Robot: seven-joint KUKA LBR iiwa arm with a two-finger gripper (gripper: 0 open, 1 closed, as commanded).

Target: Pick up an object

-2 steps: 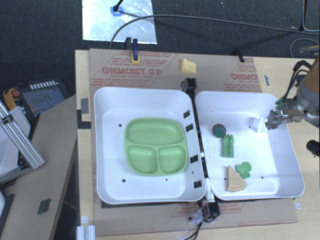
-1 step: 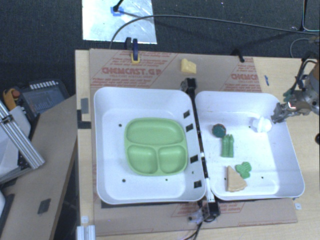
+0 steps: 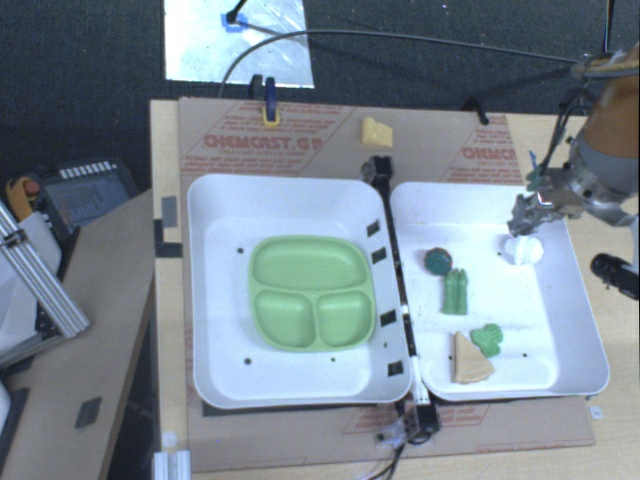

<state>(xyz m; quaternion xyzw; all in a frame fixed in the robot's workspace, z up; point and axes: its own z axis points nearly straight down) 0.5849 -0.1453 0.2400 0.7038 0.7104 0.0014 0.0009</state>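
My gripper reaches in from the right and hangs over the far right part of the right bin. Directly under its tip lies a small white object. Toward the bin's left side sit a round dark teal piece and a green ridged block. Near the bin's front lie a green broccoli-like piece and a tan wedge. I see nothing held at the gripper's tip.
The left bin holds a light green divided plate. A yellow block lies on the cardboard behind the bins. A yellow and blue clamp stands at the back edge. A pendant rests at far left.
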